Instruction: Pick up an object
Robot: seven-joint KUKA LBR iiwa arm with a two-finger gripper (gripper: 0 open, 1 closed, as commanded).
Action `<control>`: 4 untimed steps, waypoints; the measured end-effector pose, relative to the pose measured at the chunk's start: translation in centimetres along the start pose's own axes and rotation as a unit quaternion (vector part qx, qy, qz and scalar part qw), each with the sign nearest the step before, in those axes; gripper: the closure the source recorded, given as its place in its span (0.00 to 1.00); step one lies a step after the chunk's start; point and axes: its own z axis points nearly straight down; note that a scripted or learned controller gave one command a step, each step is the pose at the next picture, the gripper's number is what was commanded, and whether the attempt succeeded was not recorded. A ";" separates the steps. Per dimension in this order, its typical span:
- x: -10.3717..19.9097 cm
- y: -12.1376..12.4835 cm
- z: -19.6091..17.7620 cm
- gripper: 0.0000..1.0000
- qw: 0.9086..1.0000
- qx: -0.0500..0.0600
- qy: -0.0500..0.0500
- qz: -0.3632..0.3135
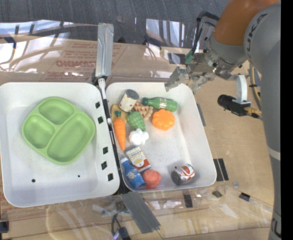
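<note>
Hovering my gripper (179, 80) over the right bin's (201, 149) far rim, fingers spread and empty; nothing picked yet, green bottle (161, 103) nearest.

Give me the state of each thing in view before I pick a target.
pincer: above the right bin's far rim, holding nothing
green bottle: lying on its side
carrot: lying flat by the left wall
orange pepper: resting free
divided green plate: flat in the left bin
red ball: near the front wall
</note>
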 end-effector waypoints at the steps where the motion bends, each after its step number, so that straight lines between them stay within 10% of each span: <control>1: -3.9 -2.3 16.6 0.00 1.000 0.002 0.001 0.008; 2: -3.7 -2.5 18.7 0.00 1.000 -0.003 0.000 0.009; 3: -3.6 -2.5 17.9 1.00 1.000 -0.001 0.000 0.008; 4: 0.3 -3.2 18.6 1.00 0.982 -0.004 0.001 0.189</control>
